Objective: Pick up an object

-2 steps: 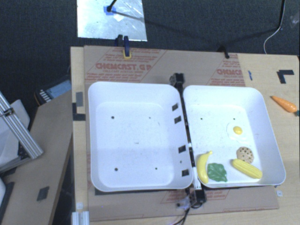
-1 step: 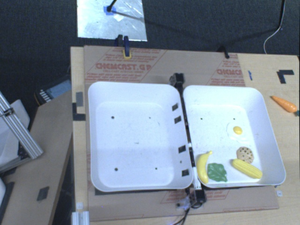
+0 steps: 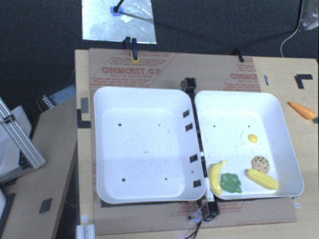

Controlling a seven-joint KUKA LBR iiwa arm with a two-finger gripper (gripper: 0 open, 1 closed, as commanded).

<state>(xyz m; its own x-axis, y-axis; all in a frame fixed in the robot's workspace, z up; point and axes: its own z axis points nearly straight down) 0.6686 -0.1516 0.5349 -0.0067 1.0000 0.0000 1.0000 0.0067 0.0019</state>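
Camera view: nearest in the right bin (image 3: 234,103) lie a banana (image 3: 215,177), green leaf (image 3: 231,183) and corn (image 3: 262,179); beyond them a cookie (image 3: 259,163), then an egg (image 3: 252,139). A carrot (image 3: 302,110) lies farther, on the surface (image 3: 209,68). I cannot tell the end effector's state.

Entry: thin white cable (image 3: 285,41), looped, beneath a clear plastic piece (image 3: 309,15); whether either belongs to the arm cannot be told.
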